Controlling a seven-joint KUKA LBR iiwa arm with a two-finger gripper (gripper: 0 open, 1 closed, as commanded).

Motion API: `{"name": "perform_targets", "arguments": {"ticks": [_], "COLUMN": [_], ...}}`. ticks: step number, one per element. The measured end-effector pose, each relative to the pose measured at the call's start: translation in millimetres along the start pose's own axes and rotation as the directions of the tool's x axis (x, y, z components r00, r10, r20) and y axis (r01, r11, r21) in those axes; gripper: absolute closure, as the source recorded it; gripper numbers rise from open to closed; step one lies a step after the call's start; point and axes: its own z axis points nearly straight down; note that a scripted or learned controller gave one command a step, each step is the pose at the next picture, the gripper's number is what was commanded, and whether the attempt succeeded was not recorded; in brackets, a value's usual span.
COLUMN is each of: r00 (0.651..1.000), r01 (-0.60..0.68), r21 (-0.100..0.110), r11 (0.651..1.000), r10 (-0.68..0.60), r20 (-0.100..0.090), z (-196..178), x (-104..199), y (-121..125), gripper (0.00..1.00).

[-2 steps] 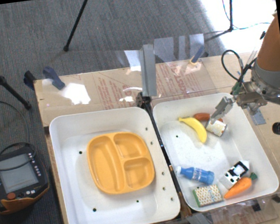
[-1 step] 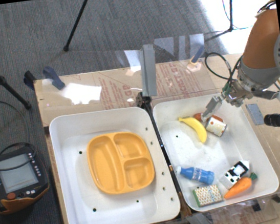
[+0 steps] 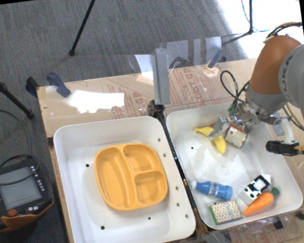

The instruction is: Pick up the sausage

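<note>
The end effector (image 3: 230, 129) is hovering over the right bin's (image 3: 289, 180) far side, its state unclear, sausage unlocated.

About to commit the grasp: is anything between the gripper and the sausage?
Nothing visible does. The gripper sits right at a small brown-and-white item, likely the sausage, in the right bin. The banana lies just beside it.

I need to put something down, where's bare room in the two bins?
Left bin: bare floor all around the yellow tray. Right bin: bare patch between banana and blue bottle. Crowded near the end effector and carrot corner.
</note>
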Motion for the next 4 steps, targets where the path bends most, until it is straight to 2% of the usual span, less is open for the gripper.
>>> {"name": "perform_targets", "arguments": {"ticks": [1, 2, 3, 4], "r00": [0.992, 0.988, 0.989, 0.989], "r01": [-0.126, -0.154, -0.150, -0.149], "r21": [-0.003, -0.008, -0.002, -0.002], "r11": [0.992, 0.988, 0.989, 0.989], "r10": [0.126, 0.154, 0.150, 0.149], "r20": [0.021, 0.017, 0.019, 0.019], "z": [-100.4, -56.4, -62.6, -62.5], "x": [-14.1, -9.0, -7.9, -7.7], "y": [-4.8, -2.4, -2.3, -2.2], "gripper": [0.00, 0.00, 1.00, 0.00]}}
